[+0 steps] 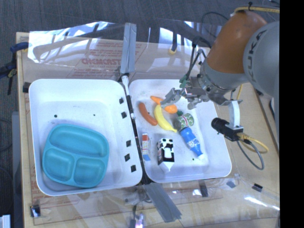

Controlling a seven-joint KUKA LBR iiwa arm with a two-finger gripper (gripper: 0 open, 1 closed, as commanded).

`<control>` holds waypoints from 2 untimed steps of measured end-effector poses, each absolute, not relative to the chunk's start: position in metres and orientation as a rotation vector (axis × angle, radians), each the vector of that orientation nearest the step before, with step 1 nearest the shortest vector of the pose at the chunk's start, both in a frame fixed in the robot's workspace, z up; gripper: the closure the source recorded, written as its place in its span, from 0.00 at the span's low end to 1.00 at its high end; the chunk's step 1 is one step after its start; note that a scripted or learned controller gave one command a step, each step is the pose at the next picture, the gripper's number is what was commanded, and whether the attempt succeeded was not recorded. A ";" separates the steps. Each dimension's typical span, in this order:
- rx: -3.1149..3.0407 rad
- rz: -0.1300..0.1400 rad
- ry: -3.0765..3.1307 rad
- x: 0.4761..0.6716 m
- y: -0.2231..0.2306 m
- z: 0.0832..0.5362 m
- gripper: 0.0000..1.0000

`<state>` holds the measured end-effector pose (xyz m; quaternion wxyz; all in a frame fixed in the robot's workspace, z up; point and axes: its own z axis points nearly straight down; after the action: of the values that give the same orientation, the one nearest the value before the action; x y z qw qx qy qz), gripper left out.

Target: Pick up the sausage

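Well left of claw [176, 97], sausage [147, 113], beside banana [164, 119]

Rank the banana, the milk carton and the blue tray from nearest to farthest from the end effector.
From the end effector:
1. Banana, just below-left of it, right bin.
2. Milk carton, near that bin's front edge.
3. Blue tray, left bin.

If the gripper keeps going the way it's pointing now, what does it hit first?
The gripper points down and leftward over the right bin. It would probably meet the carrot or banana first, not the sausage farther left. Its height is unclear from this slant.
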<state>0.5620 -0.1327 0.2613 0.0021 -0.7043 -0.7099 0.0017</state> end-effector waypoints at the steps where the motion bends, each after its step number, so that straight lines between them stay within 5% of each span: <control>1: -2.116 0.004 -2.317 0.653 -0.137 0.215 0.00; 2: -1.868 0.018 -2.541 0.656 -0.122 0.094 0.00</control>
<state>0.6562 -0.1220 0.0941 -0.0062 -0.5923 -0.8057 0.0058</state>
